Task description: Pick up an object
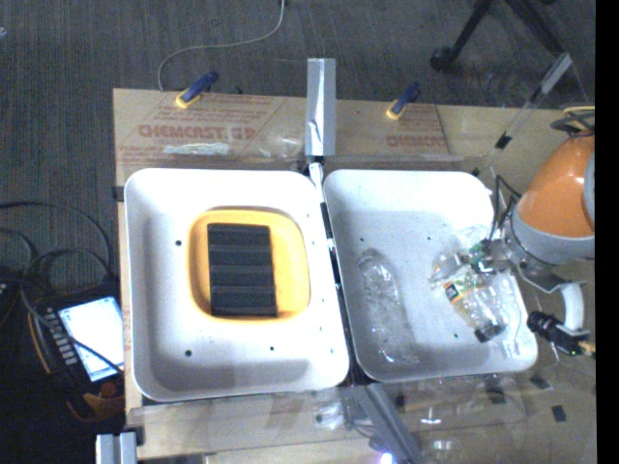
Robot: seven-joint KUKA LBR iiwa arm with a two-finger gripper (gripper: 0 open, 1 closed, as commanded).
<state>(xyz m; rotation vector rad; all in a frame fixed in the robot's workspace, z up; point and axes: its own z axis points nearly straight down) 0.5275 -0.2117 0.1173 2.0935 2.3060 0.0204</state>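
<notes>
two white bins sit side by side on the bench, meeting along a thin seam down the middle. the left bin [155, 356] holds a yellow tray [198, 259] with rounded corners, placed near the bin's centre, and a dark ridged block [242, 269] lies inside it. bare white floor runs all round the tray, widest along the near edge and the left wall.

the right bin [406, 211] has a clear plastic bottle [379, 293] lying lengthwise near its left wall, just beside the seam. the far half of this bin and the strip between the bottle and the right side are bare.

the arm [561, 201] comes in over the right bin's right rim, its orange band above the wall. the gripper [474, 278] is down in the right part of that bin, in a tangle of clear crinkled plastic [488, 307] that lies against the right wall and near corner. whether its fingers are open or closed cannot be told, as the shiny plastic and small parts blur together there. the bottle is well apart from the gripper.

two blue clamps [196, 87] hold the board at the bench's far edge.
</notes>
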